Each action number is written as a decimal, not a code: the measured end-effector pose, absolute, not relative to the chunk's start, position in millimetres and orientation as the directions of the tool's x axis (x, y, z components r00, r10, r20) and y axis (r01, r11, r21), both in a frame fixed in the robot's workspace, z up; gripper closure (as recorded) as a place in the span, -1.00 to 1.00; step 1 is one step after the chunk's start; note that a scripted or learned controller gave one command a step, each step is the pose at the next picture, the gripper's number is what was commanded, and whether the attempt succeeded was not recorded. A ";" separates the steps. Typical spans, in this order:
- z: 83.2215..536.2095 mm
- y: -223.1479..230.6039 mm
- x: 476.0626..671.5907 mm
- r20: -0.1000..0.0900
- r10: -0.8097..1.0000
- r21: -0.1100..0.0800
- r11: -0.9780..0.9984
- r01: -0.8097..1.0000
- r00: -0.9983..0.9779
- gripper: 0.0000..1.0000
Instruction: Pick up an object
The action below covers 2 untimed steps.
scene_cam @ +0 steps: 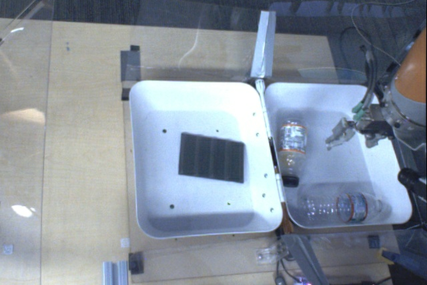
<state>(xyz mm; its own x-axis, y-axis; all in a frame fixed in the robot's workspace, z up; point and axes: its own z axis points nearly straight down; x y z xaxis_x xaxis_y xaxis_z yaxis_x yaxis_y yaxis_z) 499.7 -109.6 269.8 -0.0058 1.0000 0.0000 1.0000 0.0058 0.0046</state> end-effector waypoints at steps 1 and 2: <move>135.9 -112.4 543.7 -0.020 0.996 0.039 0.093 0.995 -0.092 -1.00; 127.5 -117.6 555.1 -0.030 0.995 0.037 0.094 0.995 -0.093 -1.00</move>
